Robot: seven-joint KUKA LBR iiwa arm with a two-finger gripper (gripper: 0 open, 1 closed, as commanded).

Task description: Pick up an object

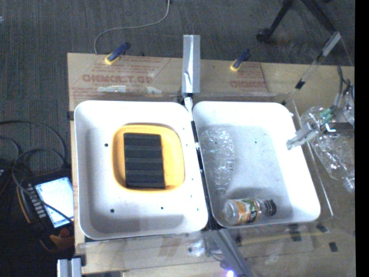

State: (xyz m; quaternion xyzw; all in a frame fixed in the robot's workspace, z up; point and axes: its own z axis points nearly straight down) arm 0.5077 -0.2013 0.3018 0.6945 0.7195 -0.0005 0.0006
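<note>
Lying on its side near the front wall of the right bin [300, 154], a small plastic bottle [249, 210] with a dark cap is pointing its cap to the right. Behind it, a clear crumpled bottle [219, 157] is resting along the left wall of the same bin. In the left bin [92, 154], a yellow tray [149, 158] with a black ribbed top is sitting in the middle. At the right edge, the pincer [300, 136] is hanging over the right bin's rim, apart from both bottles; whether it is open or closed one cannot tell.
</note>
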